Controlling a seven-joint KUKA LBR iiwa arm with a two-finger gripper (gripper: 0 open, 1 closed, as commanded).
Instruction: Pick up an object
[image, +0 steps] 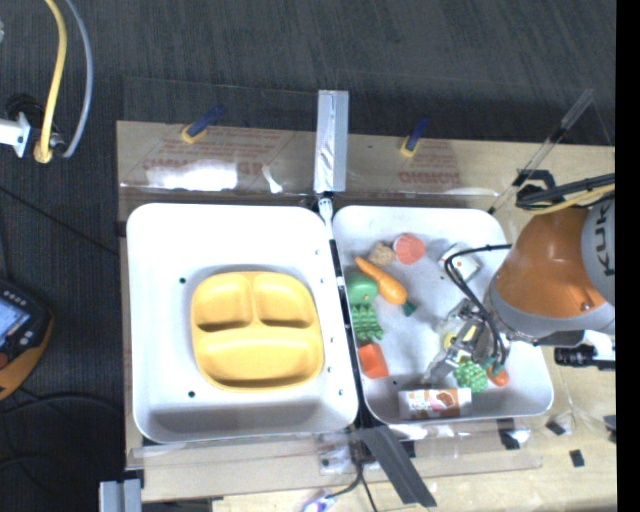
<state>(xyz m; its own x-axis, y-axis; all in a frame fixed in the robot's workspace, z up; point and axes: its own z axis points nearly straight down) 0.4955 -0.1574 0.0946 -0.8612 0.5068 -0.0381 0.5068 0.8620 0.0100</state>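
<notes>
Gripper (462, 352) (perhaps touching) over green toy (471, 375).

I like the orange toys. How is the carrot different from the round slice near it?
The carrot is long, pointed and orange; the slice is round, flat and pinkish-red. The carrot lies slanted beside a green toy; the slice sits alone nearer the bin's far wall. Both are in the right bin.

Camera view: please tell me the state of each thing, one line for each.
Yellow tray: lying flat in the left bin, compartments bare.
Carrot: lying loose in the right bin.
Small carton: lying on its side by the near wall.
Gripper: low over a green toy.
</notes>
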